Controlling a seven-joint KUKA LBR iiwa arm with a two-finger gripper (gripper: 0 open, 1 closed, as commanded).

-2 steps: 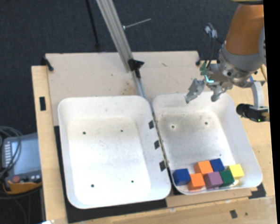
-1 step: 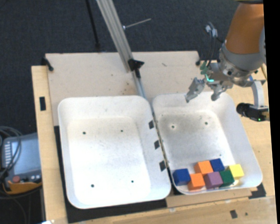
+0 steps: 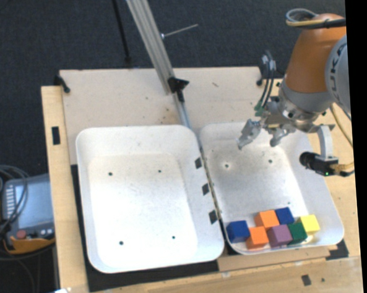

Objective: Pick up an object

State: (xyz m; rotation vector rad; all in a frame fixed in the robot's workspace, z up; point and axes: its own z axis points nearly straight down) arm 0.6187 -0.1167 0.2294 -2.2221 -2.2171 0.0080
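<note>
Blocks sit clustered in the near right corner of the right bin (image 3: 253, 169), touching each other in roughly two rows. Back row: orange block (image 3: 268, 218), blue block (image 3: 284, 215). Front row: a second blue block (image 3: 237, 230) at the left end, a second orange block (image 3: 258, 236), purple block (image 3: 279, 235), green block (image 3: 297, 231), yellow block (image 3: 310, 223) at the right end. All are near-cubes, so no real long axis on any one; the cluster as a whole runs left to right along the bin's near wall, rows slightly skewed to that wall.

Gripper (image 3: 263, 133) is over the far end of the right bin, well apart from the blocks. Its fingers are spread apart, one fingertip toward the bin's centre divider, the other nearer the arm (image 3: 311, 54). Nothing between them and I see no contact with any block. Can't tell whether the tips touch the bin floor or hover above it.

Left bin (image 3: 143, 195) lies just beside the right one, with small black clips along the shared edge. Both sit on the wooden bench (image 3: 115, 94). An aluminium strut (image 3: 155, 42) slants up from the far edge between the bins. A pendant-style controller (image 3: 26, 211) with cables lies off the bench to the left.
</note>
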